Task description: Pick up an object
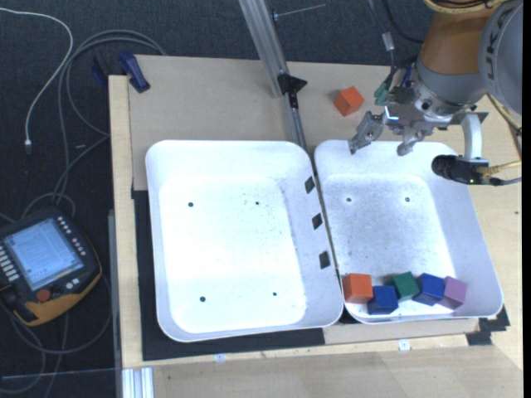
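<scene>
Several small blocks lie along the near edge of the right bin (465, 214): an orange block (358, 287), a blue block (382, 298), a green block (405, 284), a second blue block (431, 288) and a purple block (454, 290). My gripper (384, 142) hangs above the far rim of the right bin, well away from the blocks. Its two fingers are spread apart with nothing between them.
The left bin (166, 222) sits beside the right one. Another orange block (349, 100) rests on the bench behind the bins. A metal pole (265, 40) slants over the bench. Off the bench at left lies a teach pendant (41, 259).
</scene>
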You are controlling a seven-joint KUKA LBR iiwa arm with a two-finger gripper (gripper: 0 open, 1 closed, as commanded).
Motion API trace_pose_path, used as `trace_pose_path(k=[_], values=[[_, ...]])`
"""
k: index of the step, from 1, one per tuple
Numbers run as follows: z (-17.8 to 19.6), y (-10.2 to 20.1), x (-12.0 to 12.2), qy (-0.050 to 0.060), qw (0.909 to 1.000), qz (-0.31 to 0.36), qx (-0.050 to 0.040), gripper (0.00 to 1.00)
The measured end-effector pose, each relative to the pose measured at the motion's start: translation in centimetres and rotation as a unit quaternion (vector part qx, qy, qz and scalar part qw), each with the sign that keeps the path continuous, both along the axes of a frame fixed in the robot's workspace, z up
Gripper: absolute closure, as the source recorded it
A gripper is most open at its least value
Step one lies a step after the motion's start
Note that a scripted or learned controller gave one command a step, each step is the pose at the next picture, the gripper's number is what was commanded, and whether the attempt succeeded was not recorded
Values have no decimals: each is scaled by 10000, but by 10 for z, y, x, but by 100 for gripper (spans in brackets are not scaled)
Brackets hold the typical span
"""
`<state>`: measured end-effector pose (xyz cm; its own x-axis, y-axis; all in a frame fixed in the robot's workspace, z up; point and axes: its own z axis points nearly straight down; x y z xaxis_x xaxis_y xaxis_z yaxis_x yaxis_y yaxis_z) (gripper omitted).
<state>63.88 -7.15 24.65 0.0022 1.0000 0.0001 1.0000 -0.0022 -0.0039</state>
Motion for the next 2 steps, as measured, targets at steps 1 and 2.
trace_pose_path(k=[1, 2], values=[[-49, 104, 12, 13, 10000, 53, 21, 0], [-17, 122, 12, -44, 10000, 30, 9, 0]])
